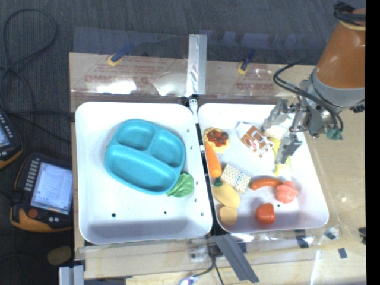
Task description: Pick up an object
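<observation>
Red tomato [265, 213] nearest; sausage [264, 183] long axis left-right; claw [289, 149] above.

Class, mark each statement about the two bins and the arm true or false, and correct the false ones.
1. The blue divided plate lies in the left bin. True.
2. The carrot lies in the left bin. False: it lies in the right bin, by the divider.
3. The gripper hovers over the right bin. True.
4. The green leaf sits at the plate's far edge. False: it sits at the near right corner.
5. The sausage lies beside a pink toy. True.
</observation>
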`<state>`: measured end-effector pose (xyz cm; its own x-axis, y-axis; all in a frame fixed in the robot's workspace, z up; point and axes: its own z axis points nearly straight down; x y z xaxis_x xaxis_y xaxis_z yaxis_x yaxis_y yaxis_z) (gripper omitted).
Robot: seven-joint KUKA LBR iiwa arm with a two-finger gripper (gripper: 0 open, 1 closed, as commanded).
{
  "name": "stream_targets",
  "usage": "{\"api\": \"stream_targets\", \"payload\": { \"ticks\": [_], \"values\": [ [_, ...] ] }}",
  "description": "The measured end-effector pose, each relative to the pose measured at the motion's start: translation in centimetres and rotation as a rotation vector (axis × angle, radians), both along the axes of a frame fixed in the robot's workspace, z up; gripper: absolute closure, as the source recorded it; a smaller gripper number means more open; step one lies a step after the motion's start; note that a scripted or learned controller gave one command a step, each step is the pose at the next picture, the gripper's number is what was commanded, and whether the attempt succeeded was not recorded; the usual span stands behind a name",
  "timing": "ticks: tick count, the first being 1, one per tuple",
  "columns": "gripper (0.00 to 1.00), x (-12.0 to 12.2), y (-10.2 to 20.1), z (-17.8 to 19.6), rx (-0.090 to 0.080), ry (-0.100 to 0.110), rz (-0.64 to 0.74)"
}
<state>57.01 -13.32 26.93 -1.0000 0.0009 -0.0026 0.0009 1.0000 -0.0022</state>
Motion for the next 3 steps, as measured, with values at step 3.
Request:
{"api": "stream_targets", "payload": {
  "ticks": [3],
  "values": [
    [0.00,9.0,-8.8,-18.0,-0.003,-0.006,0.026]
  ]
}}
